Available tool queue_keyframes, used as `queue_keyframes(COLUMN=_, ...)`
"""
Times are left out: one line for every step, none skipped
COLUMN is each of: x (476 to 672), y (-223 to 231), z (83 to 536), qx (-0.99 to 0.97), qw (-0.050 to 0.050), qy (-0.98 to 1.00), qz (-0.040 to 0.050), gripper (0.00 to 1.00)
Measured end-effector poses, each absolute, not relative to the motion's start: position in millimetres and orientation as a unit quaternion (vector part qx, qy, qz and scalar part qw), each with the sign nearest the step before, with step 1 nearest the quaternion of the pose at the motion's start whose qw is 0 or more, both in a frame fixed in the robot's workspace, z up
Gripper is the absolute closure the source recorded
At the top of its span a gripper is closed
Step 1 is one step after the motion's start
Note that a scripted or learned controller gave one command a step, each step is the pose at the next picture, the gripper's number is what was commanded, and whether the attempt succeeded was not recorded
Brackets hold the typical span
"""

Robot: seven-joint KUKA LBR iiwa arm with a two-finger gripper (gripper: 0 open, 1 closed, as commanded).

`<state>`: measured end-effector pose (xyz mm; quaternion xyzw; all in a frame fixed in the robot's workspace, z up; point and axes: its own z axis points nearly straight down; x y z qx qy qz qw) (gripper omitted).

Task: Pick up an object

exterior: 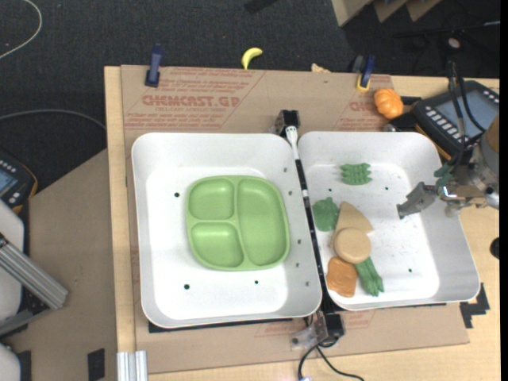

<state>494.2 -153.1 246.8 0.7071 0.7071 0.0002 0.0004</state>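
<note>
Pincer [413, 205] hangs over the right bin [413, 145], near its right wall, reaching in from the right edge; 1 dark grey finger [414, 202] points down and left, and I cannot tell whether the fingers are spread or pressed together, nor is anything seen between them. Every object lies to its left and apart from it. Closest is a ridged green piece [355, 173] near the bin's far side. Lower down, by the divider between the 2 bins, a small cluster sits touching: a green leafy lump [324, 213], a tan wedge [355, 217], a round beige bun [352, 246] overlapping the wedge, an orange block [342, 277] with rounded corners, and a knobbly green strip [371, 278] just beside it. All look like smooth, matte plastic toy food. The left bin [159, 213] holds a pale green plate [238, 222] with rounded corners and 3 compartments. Both bins are shallow, white and glossy, resting on a brown board [198, 101].
</note>
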Motion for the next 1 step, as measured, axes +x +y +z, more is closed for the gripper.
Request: queue_keyframes(x=477.6, y=-53.9, z=180.8, qx=0.704, qw=-0.006, qy=0.71, qz=-0.0013, gripper=0.0)
